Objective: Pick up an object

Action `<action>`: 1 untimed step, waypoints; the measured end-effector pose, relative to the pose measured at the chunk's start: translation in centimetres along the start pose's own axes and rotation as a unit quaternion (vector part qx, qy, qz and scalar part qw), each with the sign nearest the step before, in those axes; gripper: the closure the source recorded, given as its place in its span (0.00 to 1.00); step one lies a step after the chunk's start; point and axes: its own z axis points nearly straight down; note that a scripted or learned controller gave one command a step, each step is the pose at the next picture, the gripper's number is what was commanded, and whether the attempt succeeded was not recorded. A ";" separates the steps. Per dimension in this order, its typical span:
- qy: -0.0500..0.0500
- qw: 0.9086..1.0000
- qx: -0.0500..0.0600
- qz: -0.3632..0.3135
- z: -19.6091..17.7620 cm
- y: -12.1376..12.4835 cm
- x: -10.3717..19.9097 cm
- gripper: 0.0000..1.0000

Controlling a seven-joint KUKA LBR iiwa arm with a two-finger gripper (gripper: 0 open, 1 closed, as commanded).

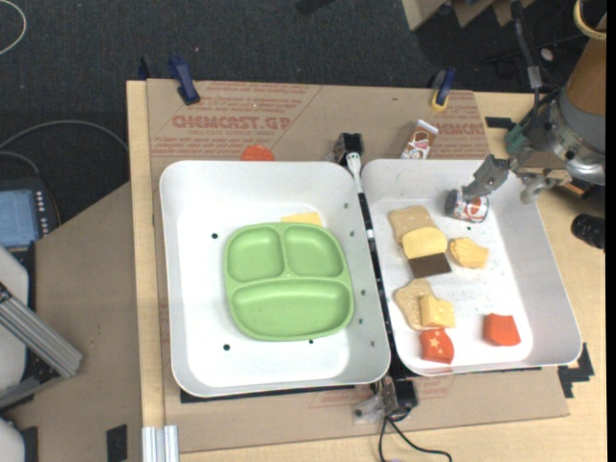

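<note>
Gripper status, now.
Gripper: low over the right bin by its far edge; whether it is open or shut cannot be told.

You're looking at dark carpet (241, 17) spreading toward twelve o'clock behind a brown cardboard sheet (231, 114) that's covering the bench. Two blue clamps (183, 78) are pinning its far edge; an aluminium rail (38, 340) is slanting in at eight o'clock

Two white bins: left bin (183, 258), right bin (539, 258). Left holds one green divided plate (286, 281) and one yellow piece (302, 219). Right holds roughly eight small food items (some overlap), two of them red-orange (437, 345) (500, 329).
</note>
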 end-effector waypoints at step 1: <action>0.001 1.000 0.006 0.001 9.6 -2.9 -0.6 0.00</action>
